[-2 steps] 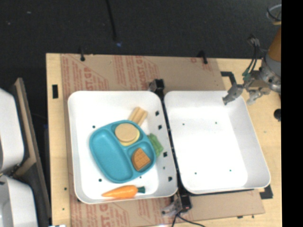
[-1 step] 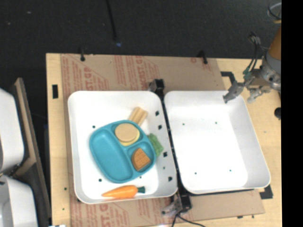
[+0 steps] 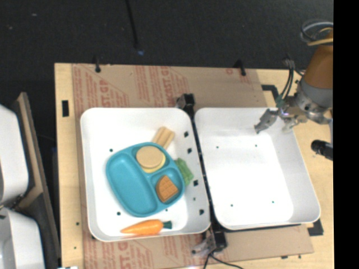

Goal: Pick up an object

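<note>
Over the far right corner of the right-hand shallow white bin [image 3: 255, 206] hung the grey arm's two-finger hand [image 3: 273, 121], and from where I stood its fingers looked spread apart with nothing between them, one dark finger [image 3: 262, 123] slanting down toward the bin's floor. That bin sat on the pale wooden counter [image 3: 70, 167], touching its twin, the left-hand shallow white bin [image 3: 92, 167], along their shared edge. All the objects lay in the left bin, well apart from the hand. A teal plastic compartment tray [image 3: 132, 186] lay tilted near the bin's middle, carrying a round tan biscuit-like disc [image 3: 151, 157] in its upper compartment and a brown waffle-patterned toy piece [image 3: 167, 189] in its lower right one. A pale wooden block [image 3: 164, 135] touched the tray's upper edge, a small green leafy piece [image 3: 185, 171] lay against its right side, and an orange plastic carrot with a green tip [image 3: 144, 227] lay just below it, near the bin's front wall.
</note>
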